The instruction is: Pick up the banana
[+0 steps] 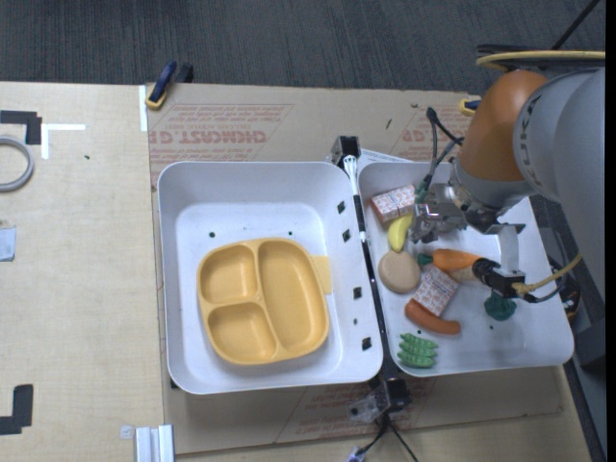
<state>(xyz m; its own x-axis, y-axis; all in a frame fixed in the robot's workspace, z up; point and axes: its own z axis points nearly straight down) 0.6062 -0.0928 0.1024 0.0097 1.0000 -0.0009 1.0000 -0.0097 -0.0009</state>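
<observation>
The banana (399, 232) is a small yellow piece lying near the left wall of the right bin (520, 349). My gripper (427, 221) hangs low over that bin, just to the right of the banana and close against it. The grey arm with its orange band (496, 133) comes in from the upper right and hides the bin's back right part. Nothing is visibly held.
Around the banana lie a small printed box (393, 203), a beige bun (398, 272), a carrot (455, 258), a snack packet (438, 291), a sausage (433, 319), a green piece (418, 350) and a teal piece (500, 307). The left bin (183, 210) holds a yellow divided plate (262, 300).
</observation>
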